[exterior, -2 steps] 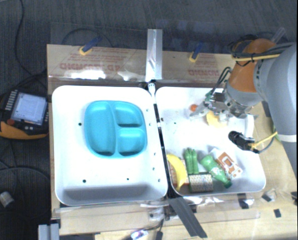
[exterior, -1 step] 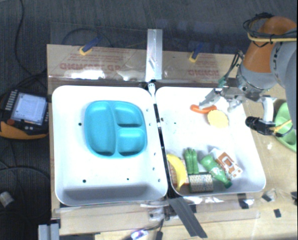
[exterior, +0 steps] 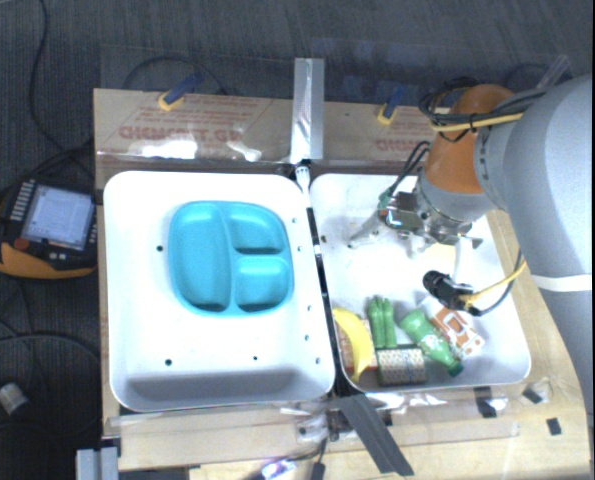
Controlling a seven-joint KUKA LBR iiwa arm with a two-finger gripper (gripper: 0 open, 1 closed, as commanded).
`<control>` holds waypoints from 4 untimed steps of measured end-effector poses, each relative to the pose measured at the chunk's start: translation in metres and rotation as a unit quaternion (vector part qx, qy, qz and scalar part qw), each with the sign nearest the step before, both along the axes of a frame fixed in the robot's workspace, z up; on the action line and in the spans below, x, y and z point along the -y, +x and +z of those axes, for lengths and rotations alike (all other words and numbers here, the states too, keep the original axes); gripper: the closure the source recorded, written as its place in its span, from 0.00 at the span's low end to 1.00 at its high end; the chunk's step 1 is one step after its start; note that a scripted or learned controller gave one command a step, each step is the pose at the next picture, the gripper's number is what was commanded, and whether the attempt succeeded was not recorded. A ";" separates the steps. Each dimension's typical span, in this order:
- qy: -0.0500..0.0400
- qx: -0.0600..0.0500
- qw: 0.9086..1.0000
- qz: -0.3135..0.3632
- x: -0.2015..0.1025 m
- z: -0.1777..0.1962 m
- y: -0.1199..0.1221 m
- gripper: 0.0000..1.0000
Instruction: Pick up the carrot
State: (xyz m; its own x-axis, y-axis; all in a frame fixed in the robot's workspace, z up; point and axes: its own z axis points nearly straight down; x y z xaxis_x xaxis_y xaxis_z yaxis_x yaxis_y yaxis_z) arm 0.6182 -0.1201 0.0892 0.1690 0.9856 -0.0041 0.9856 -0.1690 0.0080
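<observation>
Two bins (exterior: 127, 298): white, side by side on the desk (exterior: 217, 128).
Floor: dark carpet, cables.
Tool (exterior: 409, 218): over right bin's far end; grip unclear.

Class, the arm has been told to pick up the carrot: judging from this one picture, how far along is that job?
Done: nothing visible yet. The carrot lies among the toy food at the near end of the right bin, beside a green bottle-like item. In hand: the gripper is over the bin's far half, apart from the carrot. Left: move to the carrot, grasp it and lift.
</observation>
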 end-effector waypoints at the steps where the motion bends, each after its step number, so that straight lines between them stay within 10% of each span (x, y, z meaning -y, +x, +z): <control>1: 0.001 -0.005 0.995 -0.097 0.059 0.071 0.023 0.00; 2: 0.002 0.000 0.986 -0.165 0.061 0.000 -0.029 0.00; 3: 0.003 -0.006 0.984 -0.175 0.094 0.068 -0.106 0.00; 4: 0.003 -0.005 0.968 -0.252 0.085 0.046 -0.029 0.00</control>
State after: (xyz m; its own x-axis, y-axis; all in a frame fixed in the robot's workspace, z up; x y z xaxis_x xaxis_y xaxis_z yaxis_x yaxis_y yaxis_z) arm 0.5888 -0.2054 0.1356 0.6281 0.7781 -0.0037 0.7781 -0.6281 -0.0041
